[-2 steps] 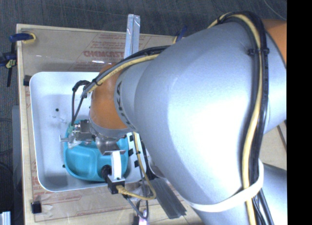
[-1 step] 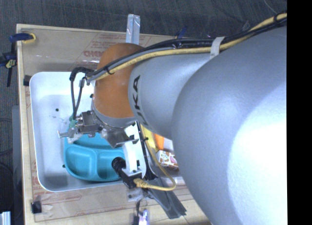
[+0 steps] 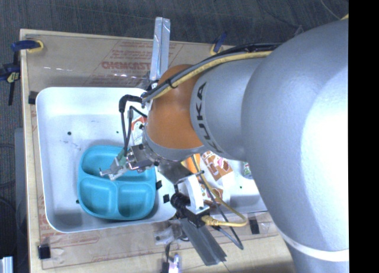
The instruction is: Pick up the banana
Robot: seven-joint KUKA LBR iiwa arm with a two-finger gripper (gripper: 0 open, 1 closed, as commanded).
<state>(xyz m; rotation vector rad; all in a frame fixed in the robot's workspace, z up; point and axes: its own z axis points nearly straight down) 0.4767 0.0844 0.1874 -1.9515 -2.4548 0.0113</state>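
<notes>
Bench (image 3: 89, 58) seen from above at a slant, holding two shallow white bins side by side. Left bin (image 3: 53, 147) in the left half of the frame, white and round-cornered, with a few dark specks on its floor. Blue divided tray (image 3: 98, 192) lying in the lower part of that bin, with three compartments (one across the top, two below).

Grey robot arm (image 3: 284, 118) reaching in from the right and covering most of the right half of the frame. Orange band (image 3: 172, 118) near the centre, just above the wrist. Gripper (image 3: 115, 170) left of and below the band, pointing toward the lower left, over the upper compartment of the blue tray, close to its surface. Gripper state impossible to tell from this angle: released or clenched, too small and cluttered to read. Nothing seen held in it.

Black cable (image 3: 124, 124) looping down from the wrist toward the gripper, over the left bin.

Right bin (image 3: 249, 195) mostly covered by the arm, a sliver of white floor showing at lower centre. Printed packet (image 3: 216, 165) lying there, just under the arm's edge. Yellow cable (image 3: 228, 223) curling at the bottom centre, near the bin's front rim.

Whereabouts of the banana impossible to tell (much of the right bin lying under the arm).

Blue clamp (image 3: 26, 45) at the bench's upper left corner.
</notes>
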